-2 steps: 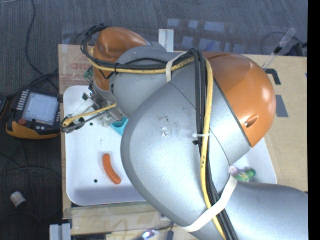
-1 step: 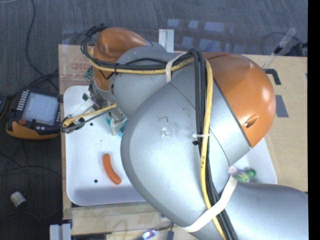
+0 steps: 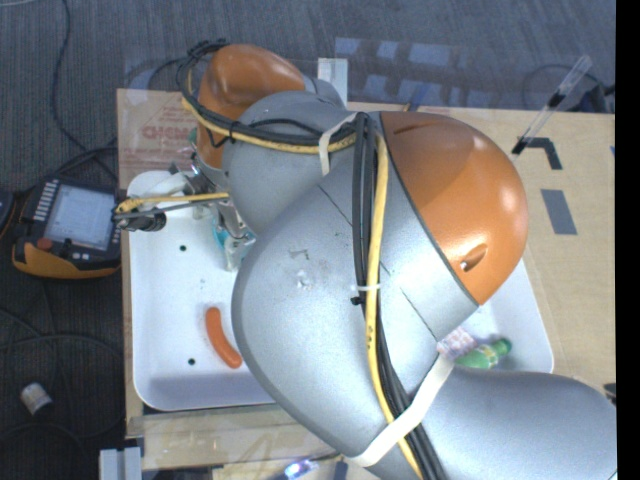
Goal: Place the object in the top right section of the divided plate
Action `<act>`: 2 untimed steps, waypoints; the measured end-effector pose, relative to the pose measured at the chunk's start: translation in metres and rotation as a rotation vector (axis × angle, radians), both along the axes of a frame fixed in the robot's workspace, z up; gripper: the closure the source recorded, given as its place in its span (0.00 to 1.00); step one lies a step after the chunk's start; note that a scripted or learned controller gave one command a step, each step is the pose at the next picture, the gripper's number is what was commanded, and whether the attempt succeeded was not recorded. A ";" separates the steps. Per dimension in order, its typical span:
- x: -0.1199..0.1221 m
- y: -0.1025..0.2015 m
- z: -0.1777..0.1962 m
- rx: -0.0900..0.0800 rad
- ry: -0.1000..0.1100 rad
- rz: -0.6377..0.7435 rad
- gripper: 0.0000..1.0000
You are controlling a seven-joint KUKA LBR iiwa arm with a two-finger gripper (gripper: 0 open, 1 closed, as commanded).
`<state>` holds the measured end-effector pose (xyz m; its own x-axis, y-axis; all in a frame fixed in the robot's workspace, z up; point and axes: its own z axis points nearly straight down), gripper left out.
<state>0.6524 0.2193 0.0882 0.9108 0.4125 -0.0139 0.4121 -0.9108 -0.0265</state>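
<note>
closest to us, the grey arm (image 3: 330, 308) swells across the middle of the view, its big rounded joint capped by an orange shell (image 3: 470, 213) on the right and a second orange cap (image 3: 245, 78) farther up near the wrist. black and yellow cables (image 3: 372, 268) run down its length, tied on with white straps.

under it we see the wooden worktop (image 3: 575, 218), with dark tape marks toward its right side. on the worktop sits the left white bin (image 3: 165, 288), most of its floor showing; of the right bin we make out a corner (image 3: 525, 353) past the arm's elbow.

the claw (image 3: 232, 240) points down into the upper part of the left bin, just below the wrist. its tips look pale and teal, but we cannot tell whether they are spread or pressed together, nor whether anything sits between them.

an orange sausage-shaped object (image 3: 222, 338) lies loose on the floor of the left bin, toward its lower edge, well apart from the claw. a small green object (image 3: 485, 353) with a pale patterned end rests in the right bin, tucked against the arm.

off the worktop, on the grey carpet to the left, lies a handheld control pendant (image 3: 70, 226) with a screen.

we cannot make out a divided plate under the arm.
</note>
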 end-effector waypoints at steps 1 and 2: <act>0.002 0.000 0.008 0.000 -0.017 0.004 1.00; -0.052 0.013 0.095 -0.022 -0.021 0.243 1.00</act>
<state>0.6006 0.2324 0.1837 0.7853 0.6191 -0.0069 0.6191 -0.7853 0.0031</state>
